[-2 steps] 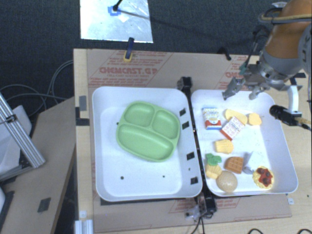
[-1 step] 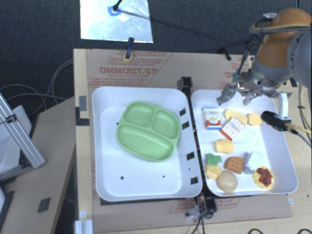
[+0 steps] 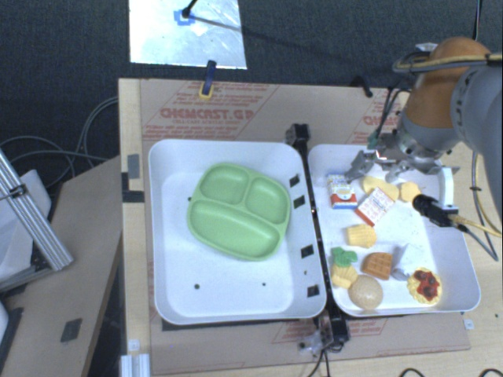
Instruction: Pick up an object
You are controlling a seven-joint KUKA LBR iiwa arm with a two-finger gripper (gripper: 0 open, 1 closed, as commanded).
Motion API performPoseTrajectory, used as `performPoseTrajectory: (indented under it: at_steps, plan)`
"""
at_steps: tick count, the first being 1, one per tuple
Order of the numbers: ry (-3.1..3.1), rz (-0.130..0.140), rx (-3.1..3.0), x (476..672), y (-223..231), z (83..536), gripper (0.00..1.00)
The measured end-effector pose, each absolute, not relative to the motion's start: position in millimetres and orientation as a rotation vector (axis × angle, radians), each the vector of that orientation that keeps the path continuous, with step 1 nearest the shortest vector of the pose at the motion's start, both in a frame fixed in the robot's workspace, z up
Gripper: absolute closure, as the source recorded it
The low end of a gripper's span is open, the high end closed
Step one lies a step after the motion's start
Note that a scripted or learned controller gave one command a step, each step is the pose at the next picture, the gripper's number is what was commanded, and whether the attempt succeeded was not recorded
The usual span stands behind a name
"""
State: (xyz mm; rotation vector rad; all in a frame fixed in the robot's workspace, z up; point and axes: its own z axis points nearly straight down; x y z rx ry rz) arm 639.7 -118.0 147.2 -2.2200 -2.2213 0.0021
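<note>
My arm (image 3: pixel 464 100) grey, orange band above the wrist. Both bins white: left bin (image 3: pixel 181 289), right bin (image 3: pixel 464 277). Divided tray (image 3: pixel 238 210) pale green. Small carton (image 3: pixel 341 191) white with red and blue print. Packet (image 3: pixel 374 206) white with red pattern. Cheese wedge (image 3: pixel 383 186) pale yellow. Waffle (image 3: pixel 377 265) orange-brown with a grid pattern. Round bun (image 3: pixel 365 292) beige. Pizza piece (image 3: pixel 424 284) yellow with red topping. Broccoli (image 3: pixel 343 254) green. Desk (image 3: pixel 212 108) tan cardboard with red lettering.
</note>
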Motion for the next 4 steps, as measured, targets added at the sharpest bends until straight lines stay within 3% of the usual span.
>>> performPoseTrajectory:
  at_steps: [1,2,3,4]
  plan:
    - [-2.226,-0.009,-2.226,642.7,-116,103,0.00]
    - [-2.227,-0.008,-2.221,645.7,-116,89,0.00]
    - [-2.230,-0.017,-2.225,648.0,-115,102,1.00]
    - [-2.223,-0.003,-2.224,640.1,-116,150,1.00]
